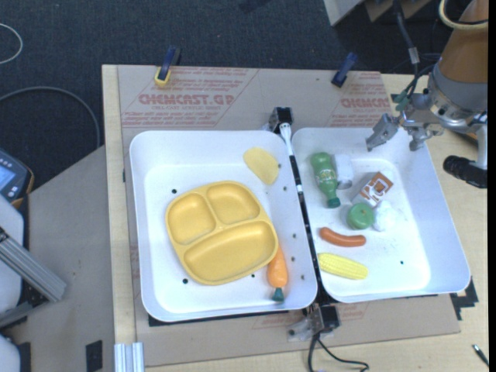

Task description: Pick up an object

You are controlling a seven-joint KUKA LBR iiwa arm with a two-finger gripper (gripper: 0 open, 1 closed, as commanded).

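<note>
1. Nearest the camera, in the left bin (147, 231): the carrot (277, 273) lay against the front-right wall, just beside the yellow divided plate (221, 231), which took up most of that bin's floor
2. Right bin (434, 231), front: the corn cob (342, 266) lay near the front-left corner, with the red sausage (342, 239) just behind it, both roughly crosswise
3. Mid right bin: the green round piece (359, 215) sat touching or nearly touching the small carton (375, 188); something white lay beside them, too washed out against the bin to name
4. The green bottle (325, 178) lay lengthwise near the divider, apart from the cluster
5. Left bin, far side: a pale yellow flat piece (262, 164) lay near the back-right corner
6. Farthest: the gripper (400, 130) hung over the right bin's back rim, fingers spread apart with nothing between them
7. Step, by my read: approach phase, no grasp begun, target not yet evident. No object was under the fingers
8. Next move called for: travel forward and down into the bin and pick a target. The bottle looked cleanest, isolated, with room for fingers on both sides across its body. The carton and green piece were crowded, so a miss or a double contact was likelier there
</note>
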